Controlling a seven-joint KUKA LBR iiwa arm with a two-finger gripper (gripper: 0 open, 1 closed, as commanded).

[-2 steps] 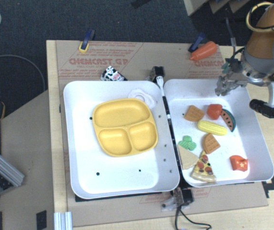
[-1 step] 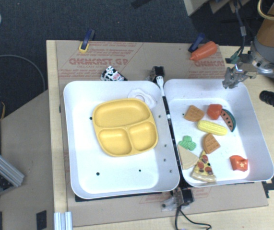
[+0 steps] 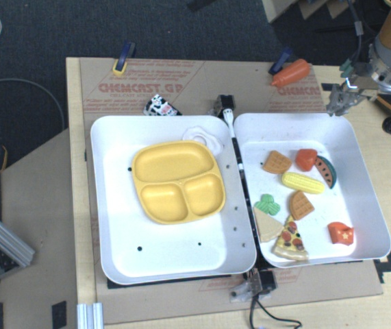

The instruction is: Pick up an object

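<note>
The right bin [image 3: 366, 184] holds several toy foods: a tan cookie [image 3: 276, 162], a red tomato [image 3: 306, 158], a watermelon slice [image 3: 326, 171], a yellow corn cob [image 3: 303, 181], a green leafy piece [image 3: 267, 204], a brown bread piece [image 3: 300, 205], a pizza slice [image 3: 290, 238] and a red piece [image 3: 341, 233]. My gripper [image 3: 341, 105] hangs over the far right corner of this bin, above its rim and apart from all the food. Nothing shows in it.
The left bin [image 3: 113, 218] carries a yellow divided plate [image 3: 178, 181] with a small white item [image 3: 202, 137] behind it. An orange carrot toy [image 3: 291, 72] and a black-and-white object [image 3: 159, 105] lie on the board beyond the bins.
</note>
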